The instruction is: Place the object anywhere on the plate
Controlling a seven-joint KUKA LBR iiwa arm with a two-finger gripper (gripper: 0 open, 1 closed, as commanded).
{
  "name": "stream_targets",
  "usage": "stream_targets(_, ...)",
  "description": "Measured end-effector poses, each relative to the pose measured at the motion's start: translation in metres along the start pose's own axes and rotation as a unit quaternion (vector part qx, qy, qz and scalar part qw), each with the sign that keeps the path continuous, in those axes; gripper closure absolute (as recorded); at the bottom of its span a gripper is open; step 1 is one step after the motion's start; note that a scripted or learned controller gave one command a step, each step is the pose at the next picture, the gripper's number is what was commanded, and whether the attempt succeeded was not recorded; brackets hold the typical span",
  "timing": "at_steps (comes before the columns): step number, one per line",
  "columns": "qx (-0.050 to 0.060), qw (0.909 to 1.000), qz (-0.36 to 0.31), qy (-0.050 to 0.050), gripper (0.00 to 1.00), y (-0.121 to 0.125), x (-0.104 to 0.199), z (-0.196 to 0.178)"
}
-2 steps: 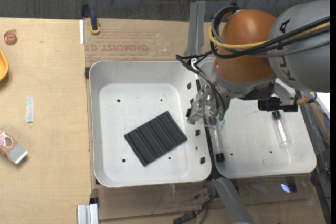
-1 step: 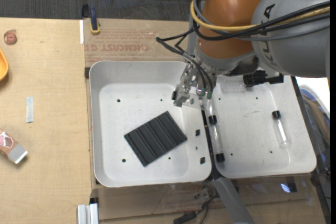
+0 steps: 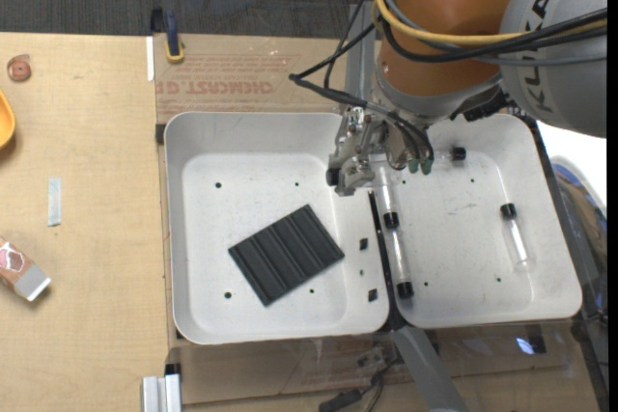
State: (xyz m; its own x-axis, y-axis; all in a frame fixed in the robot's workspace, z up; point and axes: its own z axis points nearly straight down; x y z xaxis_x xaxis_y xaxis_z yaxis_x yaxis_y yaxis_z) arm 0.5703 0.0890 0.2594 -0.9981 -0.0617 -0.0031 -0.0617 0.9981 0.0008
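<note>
White bins (image 3: 193, 304) | ribbed dark rectangular plate (image 3: 286, 254) | gripper (image 3: 350, 171) state unclear

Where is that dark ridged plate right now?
The dark ridged plate lies flat in the left bin, below and left of the tool.

Ribbed dark plate (image 3: 287, 254) mid left bin (image 3: 193, 207), open floor around it, pincer (image 3: 353, 171) overhanging bin's right wall
</note>
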Motion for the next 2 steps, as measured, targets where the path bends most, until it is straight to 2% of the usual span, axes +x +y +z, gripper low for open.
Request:
stream_targets(1, 0.0, 0.9899, -0.142, 0.001, 1.0, -0.006, 0.046, -0.018)
stream_targets(2, -0.001, 0.9803, -0.198, 0.0, 1.0, 0.037, 0.016, -0.013)
